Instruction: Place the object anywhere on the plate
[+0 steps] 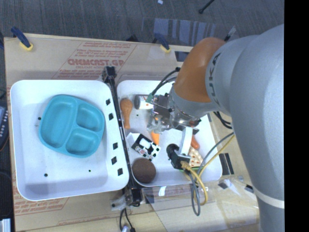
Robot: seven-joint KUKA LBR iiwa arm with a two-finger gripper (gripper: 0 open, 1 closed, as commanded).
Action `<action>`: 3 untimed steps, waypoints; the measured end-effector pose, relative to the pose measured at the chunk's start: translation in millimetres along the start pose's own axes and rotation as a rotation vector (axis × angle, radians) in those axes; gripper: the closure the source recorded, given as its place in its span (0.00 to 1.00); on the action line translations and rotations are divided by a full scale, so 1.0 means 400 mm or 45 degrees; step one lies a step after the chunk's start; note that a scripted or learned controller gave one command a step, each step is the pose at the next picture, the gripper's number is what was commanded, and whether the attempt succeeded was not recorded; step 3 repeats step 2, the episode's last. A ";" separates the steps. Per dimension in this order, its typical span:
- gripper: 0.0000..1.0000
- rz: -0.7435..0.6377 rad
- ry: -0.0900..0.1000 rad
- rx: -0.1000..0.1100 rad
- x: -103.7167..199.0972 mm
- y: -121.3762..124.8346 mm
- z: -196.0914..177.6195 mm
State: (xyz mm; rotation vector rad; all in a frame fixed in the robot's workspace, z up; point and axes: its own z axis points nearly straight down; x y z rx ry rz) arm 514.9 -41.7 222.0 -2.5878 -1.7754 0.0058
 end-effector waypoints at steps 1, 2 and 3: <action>1.00 0.611 -0.001 0.008 0.130 0.046 0.080; 0.00 0.612 0.000 0.008 0.130 0.046 0.079; 0.00 0.612 0.000 0.008 0.130 0.046 0.079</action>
